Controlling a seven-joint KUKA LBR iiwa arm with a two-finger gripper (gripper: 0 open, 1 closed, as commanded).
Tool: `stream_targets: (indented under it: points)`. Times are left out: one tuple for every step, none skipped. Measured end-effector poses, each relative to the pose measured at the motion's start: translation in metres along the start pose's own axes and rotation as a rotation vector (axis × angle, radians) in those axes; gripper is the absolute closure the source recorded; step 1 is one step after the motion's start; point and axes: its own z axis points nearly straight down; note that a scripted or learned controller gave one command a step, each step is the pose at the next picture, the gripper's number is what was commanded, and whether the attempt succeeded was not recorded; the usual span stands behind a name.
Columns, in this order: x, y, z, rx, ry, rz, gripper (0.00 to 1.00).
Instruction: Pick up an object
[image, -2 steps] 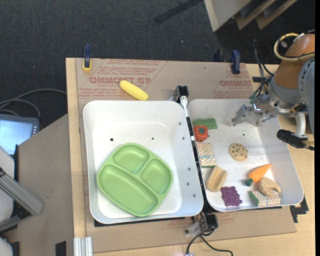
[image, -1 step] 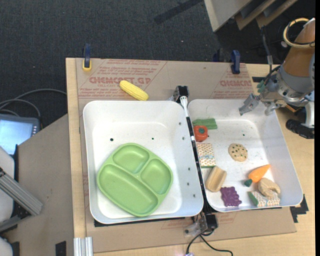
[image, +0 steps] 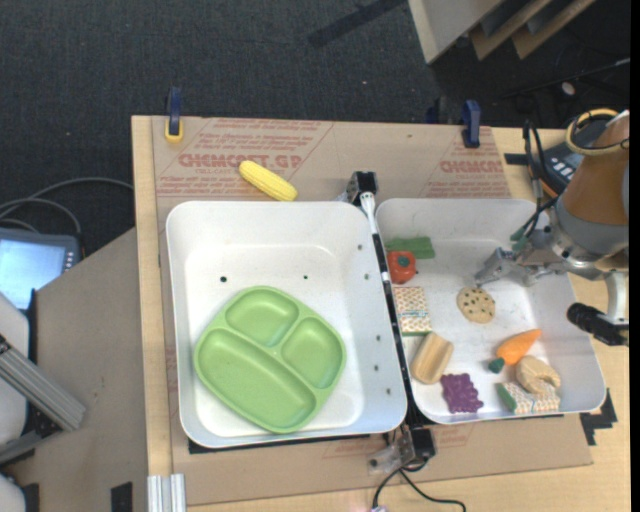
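Fingers of the gripper (image: 497, 268) hang low in the right bin (image: 450, 215), though I cannot tell whether they are spread or pressed together. Just below them lies a cookie (image: 477, 304), apart from the tips. Farther below sit a carrot (image: 517, 347) and purple grapes (image: 460, 391); off to their left, a tomato (image: 401, 266). A green divided plate (image: 268, 357) rests in the left bin (image: 200, 240).

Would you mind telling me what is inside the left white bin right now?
The left bin holds one thing: a green divided plate with three compartments, lying flat toward its front. Whatever lies beneath the plate is covered and cannot be seen.
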Motion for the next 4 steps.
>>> stream_targets:
  points:
    - [-0.001, 0.067, -0.022, -0.001, -0.006, -0.003, 0.00]
    - [0.036, -0.039, -0.002, -0.001, -0.009, 0.006, 0.00]
    - [0.061, 0.029, -0.028, -0.009, -0.014, -0.004, 0.00]
    - [0.091, 0.070, -0.003, -0.009, -0.013, -0.002, 0.00]
